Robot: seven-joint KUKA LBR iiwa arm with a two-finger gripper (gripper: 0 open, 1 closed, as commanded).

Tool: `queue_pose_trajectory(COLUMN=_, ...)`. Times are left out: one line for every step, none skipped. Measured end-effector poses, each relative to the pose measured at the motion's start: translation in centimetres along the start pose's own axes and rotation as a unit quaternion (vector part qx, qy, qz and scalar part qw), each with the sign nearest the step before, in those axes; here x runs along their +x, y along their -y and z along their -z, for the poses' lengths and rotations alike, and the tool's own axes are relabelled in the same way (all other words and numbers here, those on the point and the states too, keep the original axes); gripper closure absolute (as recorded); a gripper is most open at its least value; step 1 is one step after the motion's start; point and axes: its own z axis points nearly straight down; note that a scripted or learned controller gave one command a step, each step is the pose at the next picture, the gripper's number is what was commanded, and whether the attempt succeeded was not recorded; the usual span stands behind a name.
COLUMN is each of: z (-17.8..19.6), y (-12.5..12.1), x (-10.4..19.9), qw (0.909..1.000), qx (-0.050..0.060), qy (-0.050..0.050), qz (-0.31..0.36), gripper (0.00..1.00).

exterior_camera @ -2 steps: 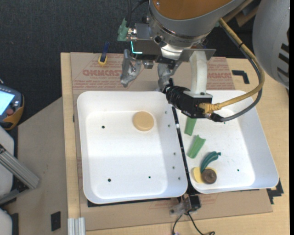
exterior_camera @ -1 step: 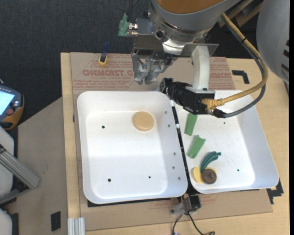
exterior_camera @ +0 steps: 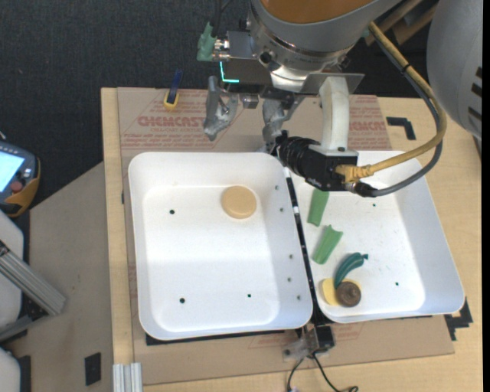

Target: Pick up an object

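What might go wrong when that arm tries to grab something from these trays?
The gripper hangs open above the back rim of the left bin, off from every item. The round disc lies flat and may slip from the fingers. In the right bin, the green pieces lie close to the shared wall, so a finger might strike it.

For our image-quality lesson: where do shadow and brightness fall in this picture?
Camera view: the left bin has a shaded upper part and a brightly lit lower floor; the round tan disc stays sharp; the arm's orange band at the top edge looks soft.
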Motion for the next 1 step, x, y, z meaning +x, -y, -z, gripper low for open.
queue_pose_trajectory(z=1.08, y=-0.03, x=0.07, qw=1.0000, qx=-0.001, qy=-0.001, qz=0.000, gripper=1.00)
